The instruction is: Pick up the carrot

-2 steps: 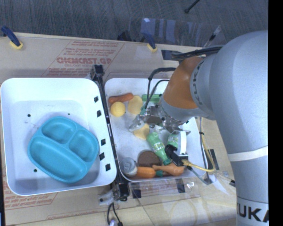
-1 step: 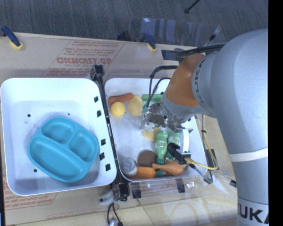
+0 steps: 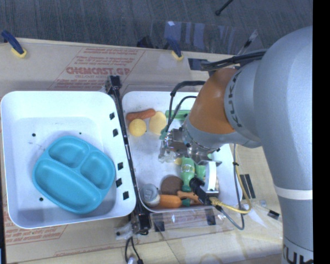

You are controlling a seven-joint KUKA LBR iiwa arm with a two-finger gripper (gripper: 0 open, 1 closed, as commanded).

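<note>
Closest to the front wall of the right-hand shallow white bin [image 3: 147,161] lies the little orange toy carrot [image 3: 169,201], flat on its side. It rests on the bin floor, so I have not picked it up yet. A small grey round thing [image 3: 149,193] sits just beside it on one side, and a brown round lump [image 3: 170,184] sits just behind it. A bit farther back my shiny metal gripper [image 3: 169,144] hangs over the middle of this bin, near the carrot but not on it. I cannot tell how far open it is, and I cannot tell if it has hold of anything. It does not have the carrot. Farther back are two yellow round toys [image 3: 137,127] side by side, and past them a long orange-red toy [image 3: 142,114] by the back wall. The other white bin [image 3: 14,106] holds a blue plastic tray with three parts [image 3: 71,175]. I think the job has hardly begun. I must move over the carrot, go down, grip it and lift.
</note>
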